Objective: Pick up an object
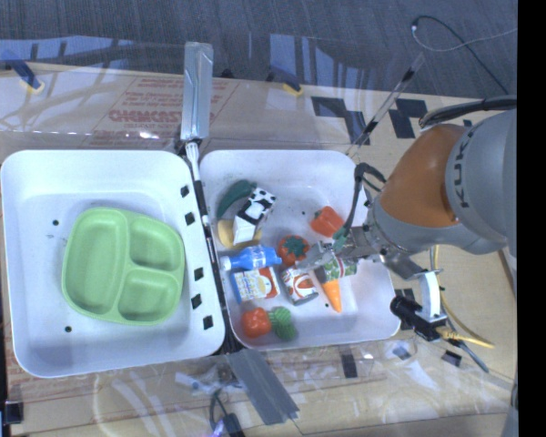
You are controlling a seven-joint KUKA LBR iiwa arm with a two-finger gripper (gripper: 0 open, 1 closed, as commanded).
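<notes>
Two shallow white bins are seen side by side on the bench. In the left bin (18,244), a pale green plastic plate with three compartments (123,264) is found lying flat, left of centre.

The right bin (282,167) holds a cluster of small items. A dark green rounded object (234,195) and a black-and-white patterned toy (255,208) are located near the upper left of the bin, touching each other, with a yellowish piece (226,234) just below them. A blue bottle with a white cap (250,259) lies on its side near the centre. Below it, two small cartons with red and white print (255,285) (299,286) are noted side by side. A red tomato-like item (256,320) and a green broccoli-like item (283,321) sit together near the bin's lower edge. An orange-red pepper-like item (327,220) lies apart near the upper right, and a small red and green item (294,247) is recorded near the centre.

The grey arm with an orange band (428,189) reaches in from the right. Its gripper (338,260) is positioned low in the right bin, directly above an orange carrot-shaped toy (332,295). Whether the tool is spread or closed cannot be told, and no object is confirmed as held.
</notes>
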